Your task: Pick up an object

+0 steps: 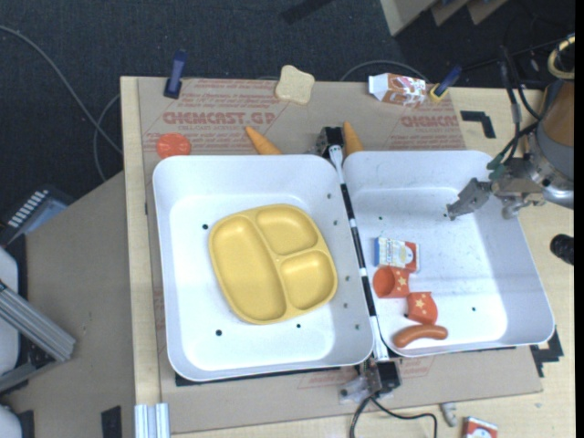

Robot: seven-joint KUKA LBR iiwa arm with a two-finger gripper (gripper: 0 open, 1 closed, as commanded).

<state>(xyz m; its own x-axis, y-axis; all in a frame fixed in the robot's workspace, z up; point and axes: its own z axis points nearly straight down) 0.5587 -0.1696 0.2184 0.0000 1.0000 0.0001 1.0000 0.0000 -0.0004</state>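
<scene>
The red cup (392, 281) sits among small toys at seven o'clock in the right bin (511, 327); it looks light, rigid and slick-walled, best pinched across its rim. The gripper (464, 201) hovers well apart toward one o'clock, fingers apart and holding nothing.

Your table (137, 245) carries a printed cardboard sheet (219, 112), and two white bins sit side by side on it, left bin (173, 272) and right bin (520, 281). Along the far edge lie a bread slice (295, 84), a small carton (398, 88), a blue clip (174, 73) and an orange disc (172, 144).
</scene>
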